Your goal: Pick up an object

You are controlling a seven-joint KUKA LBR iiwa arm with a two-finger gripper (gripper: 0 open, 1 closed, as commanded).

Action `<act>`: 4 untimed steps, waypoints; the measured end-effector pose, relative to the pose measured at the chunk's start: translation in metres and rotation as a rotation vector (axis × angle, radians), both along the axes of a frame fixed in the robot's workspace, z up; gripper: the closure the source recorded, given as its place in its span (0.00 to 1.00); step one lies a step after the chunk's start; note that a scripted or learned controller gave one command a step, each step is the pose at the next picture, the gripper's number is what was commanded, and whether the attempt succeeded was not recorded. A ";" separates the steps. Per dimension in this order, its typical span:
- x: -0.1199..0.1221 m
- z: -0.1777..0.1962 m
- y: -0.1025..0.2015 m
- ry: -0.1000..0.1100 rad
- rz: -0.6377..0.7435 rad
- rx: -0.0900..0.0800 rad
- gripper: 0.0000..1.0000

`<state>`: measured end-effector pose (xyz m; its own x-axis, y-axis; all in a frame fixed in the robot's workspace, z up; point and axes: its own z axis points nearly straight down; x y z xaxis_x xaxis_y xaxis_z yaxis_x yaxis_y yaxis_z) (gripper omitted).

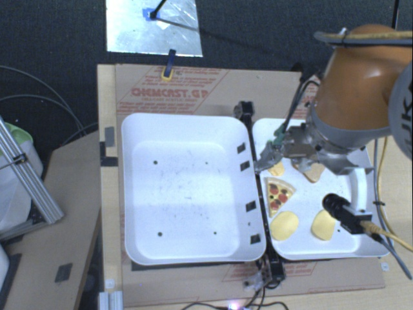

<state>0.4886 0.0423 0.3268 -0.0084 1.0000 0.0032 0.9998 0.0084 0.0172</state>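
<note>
1. Orange-banded arm (pixel 361 76) is looming largest, reaching in from the right above the right bin (pixel 310 247).
2. Hand (pixel 268 157) is hanging low at that bin's left wall, close to the seam between the bins; cannot tell whether it is wide or narrow.
3. Small yellow piece (pixel 277 169) is lying just beside the hand.
4. Pizza slice (pixel 279 194) is lying flat near the left wall, just beyond the small piece.
5. Yellow round piece (pixel 284 225) and yellow lump (pixel 322 225) are sitting apart along the near wall.
6. Tan piece (pixel 314 172) is peeking out under the wrist.
7. Left bin (pixel 187 124) is sitting alongside, both resting on a printed cardboard sheet (pixel 193 86).
</note>
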 end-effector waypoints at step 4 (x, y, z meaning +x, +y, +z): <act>-0.003 -0.014 0.030 0.017 -0.003 -0.002 0.00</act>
<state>0.4858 0.0726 0.3129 -0.0056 1.0000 0.0012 1.0000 0.0056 -0.0002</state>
